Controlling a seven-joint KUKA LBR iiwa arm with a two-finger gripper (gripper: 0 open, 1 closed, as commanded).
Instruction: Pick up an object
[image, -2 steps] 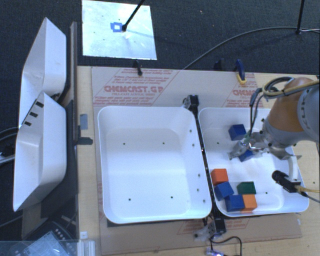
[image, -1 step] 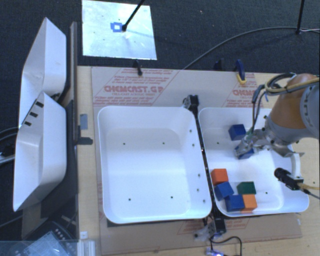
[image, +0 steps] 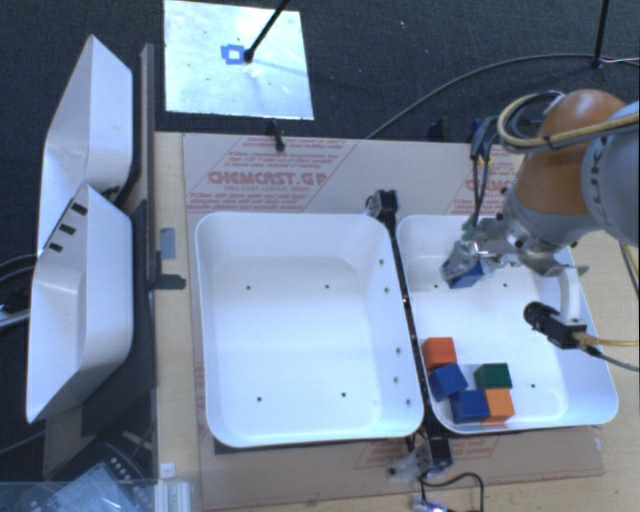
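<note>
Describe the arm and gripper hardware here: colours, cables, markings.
The arm is grey, with a rounded orange section above the wrist. Dark lettering, partly cut off, runs along the grey link. A bundle of cables, yellow and dark, loops beside the orange section and drops toward the wrist. The gripper is small and made of silver-grey metal.

A grey arm (image: 618, 185) is being shown, a rounded orange band (image: 570, 140) being carried above its wrist; pale looped cables (image: 512, 112) are being routed alongside toward a silvery gripper (image: 467, 263).
</note>
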